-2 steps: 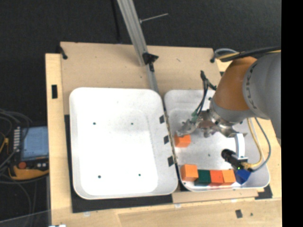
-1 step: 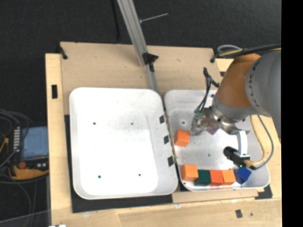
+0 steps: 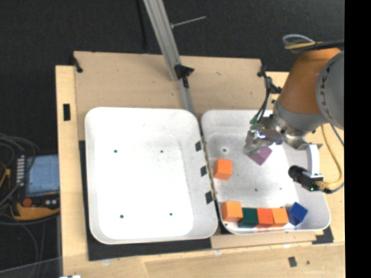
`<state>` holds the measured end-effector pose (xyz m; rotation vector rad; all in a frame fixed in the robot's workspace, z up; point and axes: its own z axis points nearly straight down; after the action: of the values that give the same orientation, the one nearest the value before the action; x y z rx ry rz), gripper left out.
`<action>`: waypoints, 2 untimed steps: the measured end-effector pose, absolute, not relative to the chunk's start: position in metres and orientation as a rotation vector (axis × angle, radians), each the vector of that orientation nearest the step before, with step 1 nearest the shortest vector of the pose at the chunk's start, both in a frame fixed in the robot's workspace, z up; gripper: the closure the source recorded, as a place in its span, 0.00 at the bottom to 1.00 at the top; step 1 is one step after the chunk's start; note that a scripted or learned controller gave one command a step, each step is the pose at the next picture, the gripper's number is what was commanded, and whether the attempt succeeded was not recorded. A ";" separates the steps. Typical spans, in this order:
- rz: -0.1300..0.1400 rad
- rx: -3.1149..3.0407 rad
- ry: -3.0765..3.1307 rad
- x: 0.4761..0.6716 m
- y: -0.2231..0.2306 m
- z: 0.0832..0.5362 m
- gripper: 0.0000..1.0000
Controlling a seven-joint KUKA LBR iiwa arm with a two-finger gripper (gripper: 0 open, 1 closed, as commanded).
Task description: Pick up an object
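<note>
Over the right bin, a purple block just under the gripper, apparently clamped between the jaws, though hard to confirm from above. Best done by lifting straight and slowly, no sideways swing, so as not to lose a doubtful hold. Lower down, an orange cube lying alone, well apart. Along the near wall, a row of blocks, touching, harder to take.
</note>
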<state>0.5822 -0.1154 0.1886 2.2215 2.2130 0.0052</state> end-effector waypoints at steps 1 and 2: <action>0.006 2.215 2.220 0.584 -0.117 0.237 1.00; 0.000 2.216 2.227 0.575 -0.066 0.228 1.00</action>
<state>0.5754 -0.0663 0.2280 2.2155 2.2271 -0.0002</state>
